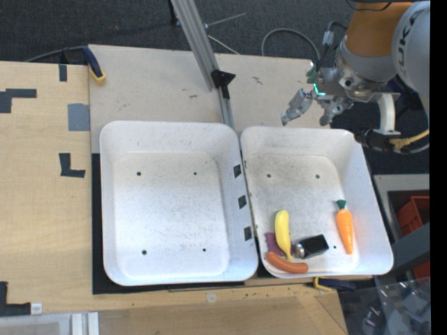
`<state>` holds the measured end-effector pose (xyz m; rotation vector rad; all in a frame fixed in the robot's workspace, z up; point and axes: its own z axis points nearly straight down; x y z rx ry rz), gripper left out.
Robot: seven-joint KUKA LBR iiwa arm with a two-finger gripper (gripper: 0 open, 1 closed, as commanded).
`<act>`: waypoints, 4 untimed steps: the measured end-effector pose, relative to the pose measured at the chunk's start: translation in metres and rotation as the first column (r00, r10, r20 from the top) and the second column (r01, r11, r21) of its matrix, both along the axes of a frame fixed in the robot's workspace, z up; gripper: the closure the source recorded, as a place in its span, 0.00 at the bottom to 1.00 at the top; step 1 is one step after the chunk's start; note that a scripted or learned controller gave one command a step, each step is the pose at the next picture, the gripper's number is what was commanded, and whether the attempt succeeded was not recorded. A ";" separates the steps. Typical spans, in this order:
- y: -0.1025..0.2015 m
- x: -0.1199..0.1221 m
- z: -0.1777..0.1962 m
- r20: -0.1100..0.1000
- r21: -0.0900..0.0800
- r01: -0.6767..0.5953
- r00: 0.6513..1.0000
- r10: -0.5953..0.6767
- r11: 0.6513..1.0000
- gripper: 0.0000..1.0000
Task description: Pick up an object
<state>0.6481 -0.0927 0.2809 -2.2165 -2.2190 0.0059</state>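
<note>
while nothing is yet gripped, the step in hand is judged to be the approach: the gripper (pixel 312 112) is seen above the far edge of the right bin (pixel 363 160), just past its rim, with the fingers spread apart and nothing between them. the grey arm (pixel 383 40), with its orange band, is seen reaching in from the right. all the candidate objects are gathered at the near edge of the right bin, well apart from the gripper — a yellow banana (pixel 281 233) lying lengthwise near the middle of that edge, an orange sausage (pixel 286 264) against the near rim just beside it, a small black block (pixel 312 246) touching or almost touching the banana's near end, and a carrot (pixel 344 227) by the right wall, its green top pointed toward the far edge. a purple scrap is glimpsed under the banana, too small to be named. the left bin (pixel 119 152) is seen with a speckled white floor. for the next move, the gripper would have to be carried across the bin toward the near edge and lowered over one item; the carrot, lying apart from the rest, is judged the easiest to take, while the crowded trio could be nudged or pinched together.
</note>
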 end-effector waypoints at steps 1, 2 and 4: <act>0.000 0.001 0.003 0.005 0.000 0.000 1.000 0.000 1.000 0.00; -0.002 -0.009 -0.045 0.000 -0.002 0.000 1.000 0.000 1.000 0.00; -0.001 -0.014 -0.155 -0.002 -0.002 0.001 1.000 -0.001 1.000 0.00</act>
